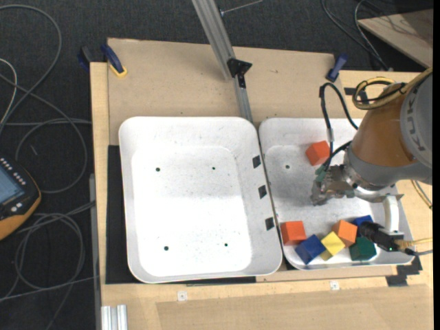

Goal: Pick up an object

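My gripper [322,192] hangs low over the middle of the right bin [278,153], pointing down at the bin floor. An orange block [317,152] lies just behind it, apart from it. Along the bin's front edge lie another orange block [293,232], a blue block [310,247], a yellow block [333,243], a small orange block [347,232], a second blue block [362,223] and a green block [363,251]. I see nothing held in the gripper.
The left bin [185,198] sits beside the right one, with black clips along their shared wall. A slanted metal rail [220,36] crosses the back of the bench. The arm's orange band [385,139] and its cables overhang the right bin's far right side.
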`<state>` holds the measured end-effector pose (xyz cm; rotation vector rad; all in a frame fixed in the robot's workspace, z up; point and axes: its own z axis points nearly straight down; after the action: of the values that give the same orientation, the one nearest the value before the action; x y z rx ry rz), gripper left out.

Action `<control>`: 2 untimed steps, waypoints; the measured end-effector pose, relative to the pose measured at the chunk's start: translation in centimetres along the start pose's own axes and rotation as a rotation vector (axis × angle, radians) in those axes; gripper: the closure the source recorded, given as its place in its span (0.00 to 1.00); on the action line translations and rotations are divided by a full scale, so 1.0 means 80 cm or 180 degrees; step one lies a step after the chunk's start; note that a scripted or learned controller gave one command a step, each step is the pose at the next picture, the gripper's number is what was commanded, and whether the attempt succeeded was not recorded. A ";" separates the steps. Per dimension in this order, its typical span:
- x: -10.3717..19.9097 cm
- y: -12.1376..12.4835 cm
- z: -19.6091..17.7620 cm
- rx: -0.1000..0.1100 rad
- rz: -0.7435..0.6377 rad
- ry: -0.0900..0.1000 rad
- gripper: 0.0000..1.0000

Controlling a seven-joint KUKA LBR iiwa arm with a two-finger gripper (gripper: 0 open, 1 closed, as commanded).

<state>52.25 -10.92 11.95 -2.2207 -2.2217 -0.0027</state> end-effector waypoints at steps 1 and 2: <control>-0.006 0.013 -0.062 -0.0019 -0.0002 -0.0010 1.00; 0.000 0.014 -0.142 -0.0024 -0.0006 -0.0008 1.00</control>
<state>53.32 -10.89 23.28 -2.2236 -2.2290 -0.0083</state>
